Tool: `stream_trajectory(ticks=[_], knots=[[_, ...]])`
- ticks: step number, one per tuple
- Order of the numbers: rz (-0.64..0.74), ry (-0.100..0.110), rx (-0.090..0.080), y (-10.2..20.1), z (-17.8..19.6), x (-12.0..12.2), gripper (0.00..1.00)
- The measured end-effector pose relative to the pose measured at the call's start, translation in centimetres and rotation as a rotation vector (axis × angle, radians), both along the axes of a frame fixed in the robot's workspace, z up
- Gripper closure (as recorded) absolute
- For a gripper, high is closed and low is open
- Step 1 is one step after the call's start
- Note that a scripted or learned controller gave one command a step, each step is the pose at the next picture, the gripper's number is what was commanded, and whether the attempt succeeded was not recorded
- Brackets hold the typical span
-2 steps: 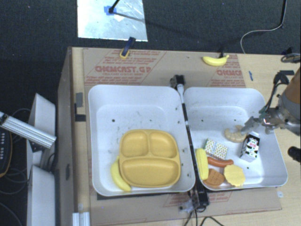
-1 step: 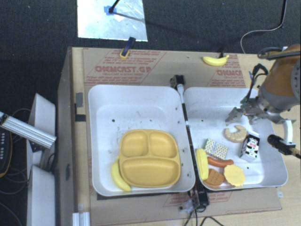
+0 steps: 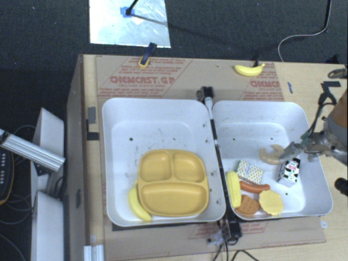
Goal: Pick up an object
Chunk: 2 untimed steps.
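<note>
The right bin [image 3: 255, 113] holds several toy foods. A black-and-white carton [image 3: 290, 172] stands near its right wall. To its left lie a tan curved piece [image 3: 268, 155], a checkered packet [image 3: 250, 172], a red sausage [image 3: 254, 187], a yellow corn-like piece [image 3: 232, 188], a brown waffle [image 3: 248, 205] and a yellow round piece [image 3: 271, 202]. My gripper [image 3: 292, 151] reaches in from the right. It hangs just above the carton and beside the tan piece.
The left bin [image 3: 157, 113] holds a yellow divided plate [image 3: 173, 181] with a banana [image 3: 137, 204] at its lower left. Another banana [image 3: 249, 68] lies on the cardboard behind the bins. A black divider [image 3: 213, 140] runs between the bins.
</note>
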<state>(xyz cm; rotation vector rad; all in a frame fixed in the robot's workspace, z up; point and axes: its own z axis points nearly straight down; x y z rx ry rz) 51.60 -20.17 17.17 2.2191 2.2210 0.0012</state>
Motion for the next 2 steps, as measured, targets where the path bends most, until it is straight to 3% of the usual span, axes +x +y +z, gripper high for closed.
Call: stream_trajectory(ticks=[1, 2], knots=[[0.003, 0.0, 0.001, -0.4, -8.8, 10.0, 0.0], [0.002, -0.003, -0.001, -0.5, 0.7, 9.0, 0.0]])
